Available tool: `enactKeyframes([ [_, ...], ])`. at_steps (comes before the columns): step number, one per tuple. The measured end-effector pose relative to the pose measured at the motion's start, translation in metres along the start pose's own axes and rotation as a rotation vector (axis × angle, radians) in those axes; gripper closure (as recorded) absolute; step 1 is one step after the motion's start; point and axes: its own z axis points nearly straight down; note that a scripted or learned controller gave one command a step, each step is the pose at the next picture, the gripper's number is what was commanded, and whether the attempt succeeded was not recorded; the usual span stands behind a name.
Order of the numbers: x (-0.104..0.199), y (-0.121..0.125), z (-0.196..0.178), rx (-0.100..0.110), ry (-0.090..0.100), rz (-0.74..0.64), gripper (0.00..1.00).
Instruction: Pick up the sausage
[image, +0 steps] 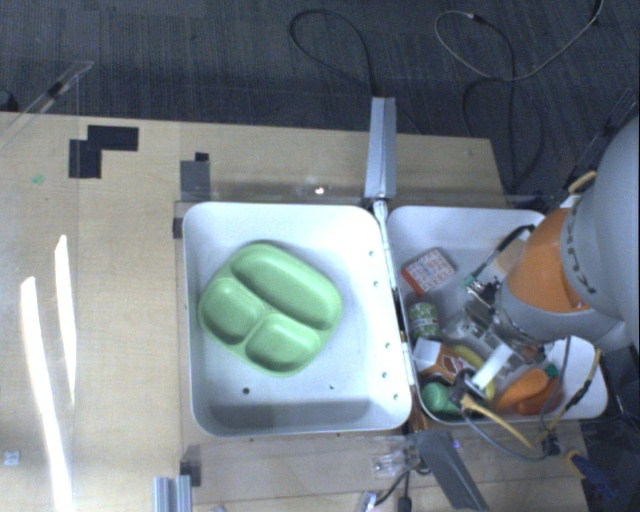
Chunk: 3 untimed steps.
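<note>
Sausage is not clearly showing among the toys (455, 375) crowding the right bin (420, 225); tool (487, 372) state I cannot tell.

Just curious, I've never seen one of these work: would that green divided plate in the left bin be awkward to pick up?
Probably a bit. The green plate looks like smooth moulded plastic, so likely stiff and light but slippery. It lies flat in the left bin, wide and low with rounded edges, so it should not roll or tip, yet gives little to pinch. The claw is over the right bin.
</note>
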Motion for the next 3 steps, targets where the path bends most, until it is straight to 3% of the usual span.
enactKeyframes([
  [1, -0.042, 0.066, 0.011, 0.006, -0.005, 0.196, 0.00],
  [2, -0.082, 0.075, 0.010, 0.016, 0.005, -0.256, 0.00],
  [3, 0.004, 0.114, 0.014, 0.008, -0.008, 0.135, 0.00],
])
